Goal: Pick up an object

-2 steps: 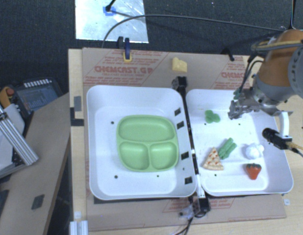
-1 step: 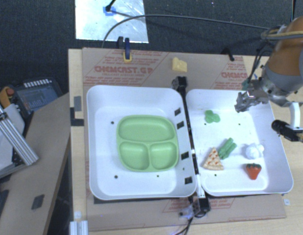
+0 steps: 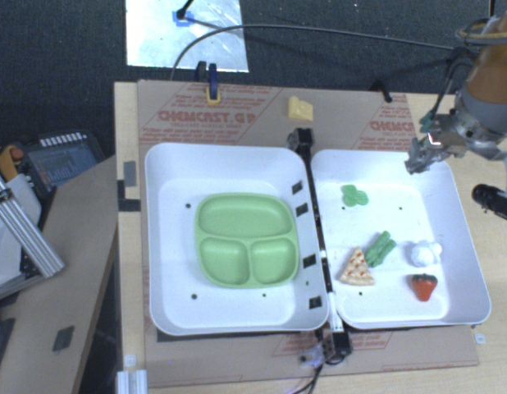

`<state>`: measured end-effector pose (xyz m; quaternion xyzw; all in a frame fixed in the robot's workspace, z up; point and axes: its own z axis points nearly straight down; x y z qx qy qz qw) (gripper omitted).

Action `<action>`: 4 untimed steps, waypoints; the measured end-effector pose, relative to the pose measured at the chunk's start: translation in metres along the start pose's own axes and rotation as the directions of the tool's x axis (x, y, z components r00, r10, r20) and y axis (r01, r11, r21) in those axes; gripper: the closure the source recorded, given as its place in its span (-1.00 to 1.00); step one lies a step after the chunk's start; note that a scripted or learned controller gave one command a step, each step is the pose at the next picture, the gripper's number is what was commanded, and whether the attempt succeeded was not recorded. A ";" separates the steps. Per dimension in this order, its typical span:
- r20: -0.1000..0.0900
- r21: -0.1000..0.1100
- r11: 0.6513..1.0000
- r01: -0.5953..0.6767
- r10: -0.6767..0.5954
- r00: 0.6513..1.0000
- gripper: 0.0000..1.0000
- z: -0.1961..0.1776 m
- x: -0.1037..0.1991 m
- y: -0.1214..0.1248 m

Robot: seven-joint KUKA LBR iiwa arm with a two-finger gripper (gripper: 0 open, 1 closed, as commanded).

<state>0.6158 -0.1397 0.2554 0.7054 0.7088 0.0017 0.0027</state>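
Observation:
The right bin (image 3: 459,220) holds a small green leafy piece (image 3: 353,194), a green bean-like piece (image 3: 380,248), a pizza slice (image 3: 357,268), a white piece (image 3: 422,253) and a red strawberry (image 3: 423,286). My gripper (image 3: 421,158) hangs over the bin's far right corner, above and right of the leafy piece. Nothing shows between its fingers.
The left bin (image 3: 167,187) carries a green divided plate (image 3: 244,239). A yellow block (image 3: 300,107) lies on the cardboard behind the bins. A blue and yellow clamp (image 3: 211,81) sits at the back edge. A handheld device (image 3: 65,158) rests on the left bench.

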 end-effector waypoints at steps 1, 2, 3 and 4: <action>-0.003 0.006 1.000 0.004 -0.004 1.000 1.00 0.011 0.057 -0.019; -0.003 0.007 1.000 0.003 -0.003 1.000 1.00 0.021 0.109 -0.041; -0.004 0.008 1.000 0.005 -0.005 1.000 1.00 0.022 0.167 -0.064; -0.003 0.007 1.000 0.003 -0.003 1.000 1.00 0.033 0.218 -0.080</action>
